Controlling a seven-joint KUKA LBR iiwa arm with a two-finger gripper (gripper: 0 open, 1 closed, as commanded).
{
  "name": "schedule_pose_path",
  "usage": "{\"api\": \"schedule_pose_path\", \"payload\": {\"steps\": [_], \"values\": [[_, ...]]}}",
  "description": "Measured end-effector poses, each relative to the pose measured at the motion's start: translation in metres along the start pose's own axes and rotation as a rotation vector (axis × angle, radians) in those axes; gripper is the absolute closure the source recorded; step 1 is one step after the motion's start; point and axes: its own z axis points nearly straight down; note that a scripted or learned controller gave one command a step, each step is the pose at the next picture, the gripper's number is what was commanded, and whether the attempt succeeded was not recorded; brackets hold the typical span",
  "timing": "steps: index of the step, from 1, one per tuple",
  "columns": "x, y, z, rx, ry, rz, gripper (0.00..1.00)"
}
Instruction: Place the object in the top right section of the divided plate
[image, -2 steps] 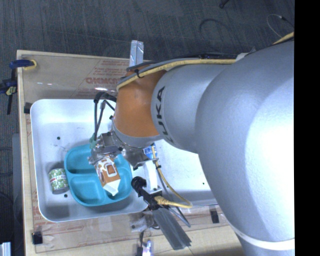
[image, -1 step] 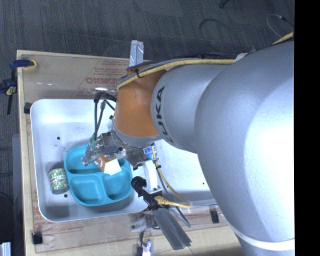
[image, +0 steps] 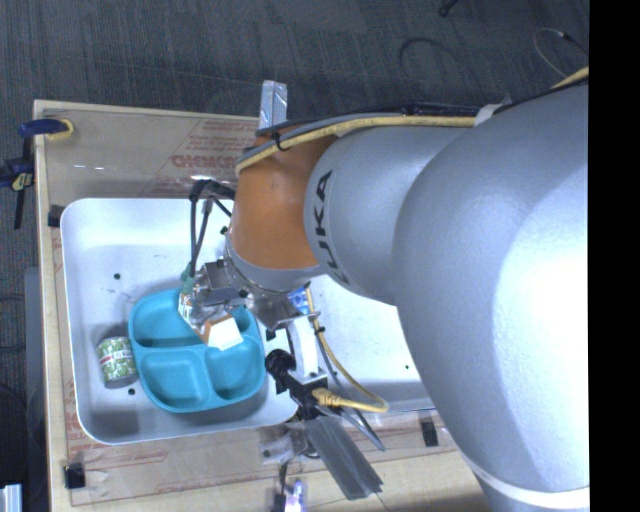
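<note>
Divided plate (image: 185, 385), blue with 3 sections, lies in the left white bin (image: 90, 245), toward that bin's near right part. A pale block-shaped object (image: 226, 334), white with an orange-brown edge, sits at the plate's top right section, directly under the gripper (image: 208, 300).

Status of task: the object appears to be over or inside the target section. Whether it rests on the plate floor or hangs just above it cannot be told, since the wrist hides the contact. Judgement: the placing step is at or near its end; what is left is release, if not already made, and withdrawal of the arm (image: 430, 230).

Gripper state: cannot tell. The wrist body and cables cover the working end, and no clear hold on the object is visible.

Containers:
1. Left bin holds the plate and 1 small can (image: 117, 361) with a green and white label, standing just beside the plate's left rim.
2. Plate's large lower section and its top left section show bare blue.
3. Right bin (image: 365, 340) is mostly covered by the arm; contents not assessable.

Both bins stand on the surface (image: 130, 135).
</note>
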Motion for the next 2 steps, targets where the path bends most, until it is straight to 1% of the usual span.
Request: {"api": "schedule_pose_path", "payload": {"steps": [1,2], "values": [[0.034,-0.02,-0.004,-0.002,0.001,-0.131,1.0],[0.074,-0.019,0.02,-0.001,0.001,-0.128,1.0]]}}
